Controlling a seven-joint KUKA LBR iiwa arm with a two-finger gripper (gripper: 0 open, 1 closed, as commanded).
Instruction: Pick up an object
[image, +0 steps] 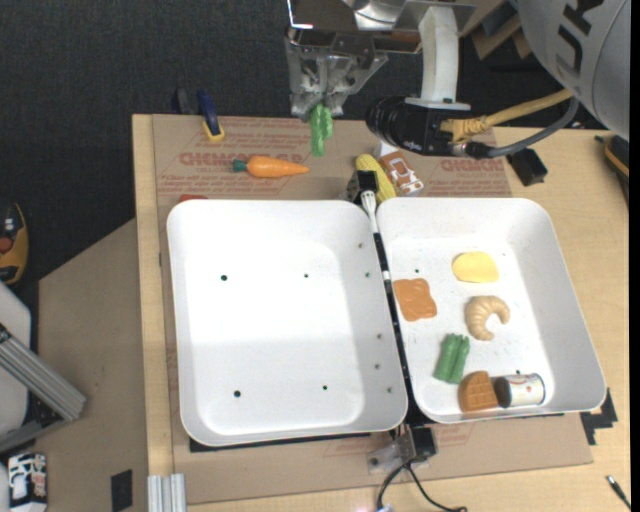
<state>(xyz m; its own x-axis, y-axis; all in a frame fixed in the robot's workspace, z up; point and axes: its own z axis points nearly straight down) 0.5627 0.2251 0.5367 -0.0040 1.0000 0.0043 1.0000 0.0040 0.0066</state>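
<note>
Croissant (487, 316) lies in right bin (560, 260), behind can (521, 389).

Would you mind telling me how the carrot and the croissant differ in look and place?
The carrot is bright orange, straight and tapered; the croissant is pale tan and curved into a crescent. The carrot lies on the cardboard behind the left bin, outside both bins; the croissant lies inside the right bin among other toy foods. Both look like small toy foods, and each lies apart from the gripper.

Bright overhead light, sharp focus; soft grey shading across the left bin (200, 240).
</note>
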